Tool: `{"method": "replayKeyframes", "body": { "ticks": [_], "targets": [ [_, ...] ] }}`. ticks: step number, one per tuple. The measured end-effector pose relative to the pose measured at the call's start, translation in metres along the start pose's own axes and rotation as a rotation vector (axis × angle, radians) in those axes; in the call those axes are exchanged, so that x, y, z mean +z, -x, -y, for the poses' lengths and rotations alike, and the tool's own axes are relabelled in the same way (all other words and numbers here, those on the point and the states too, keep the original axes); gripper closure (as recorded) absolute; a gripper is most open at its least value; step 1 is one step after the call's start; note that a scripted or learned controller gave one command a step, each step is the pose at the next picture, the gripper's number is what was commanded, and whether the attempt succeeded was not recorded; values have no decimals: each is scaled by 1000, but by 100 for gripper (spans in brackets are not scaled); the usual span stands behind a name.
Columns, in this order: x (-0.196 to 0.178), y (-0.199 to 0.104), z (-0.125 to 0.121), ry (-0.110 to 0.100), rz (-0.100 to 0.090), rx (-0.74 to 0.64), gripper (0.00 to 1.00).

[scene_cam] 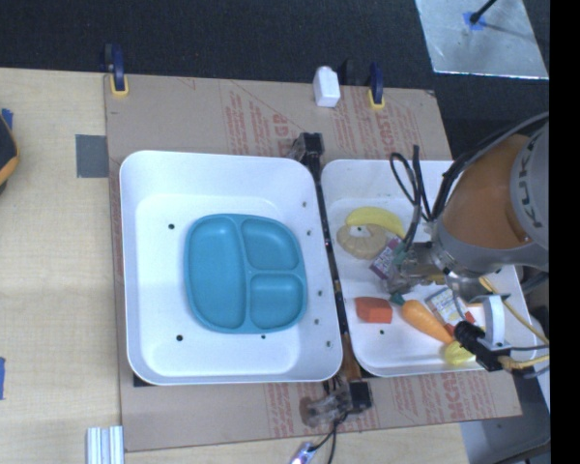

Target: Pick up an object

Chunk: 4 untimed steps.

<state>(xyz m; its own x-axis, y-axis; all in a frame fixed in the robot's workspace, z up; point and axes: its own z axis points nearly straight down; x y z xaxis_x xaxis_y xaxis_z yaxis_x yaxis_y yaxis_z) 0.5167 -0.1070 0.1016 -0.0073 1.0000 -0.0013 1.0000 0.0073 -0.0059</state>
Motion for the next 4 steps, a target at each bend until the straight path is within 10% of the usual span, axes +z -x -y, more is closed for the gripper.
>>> {"method": "replayKeyframes", "body": {
  "ticks": [1,2,3,4],
  "targets": [
    [0,0,0,0,0,0,0],
    [10,-4,-31,4,-1,2,0],
    [11,13,42,1,-1,3,0],
    [1,14,42,0,-1,-1,100]
  ]
}}
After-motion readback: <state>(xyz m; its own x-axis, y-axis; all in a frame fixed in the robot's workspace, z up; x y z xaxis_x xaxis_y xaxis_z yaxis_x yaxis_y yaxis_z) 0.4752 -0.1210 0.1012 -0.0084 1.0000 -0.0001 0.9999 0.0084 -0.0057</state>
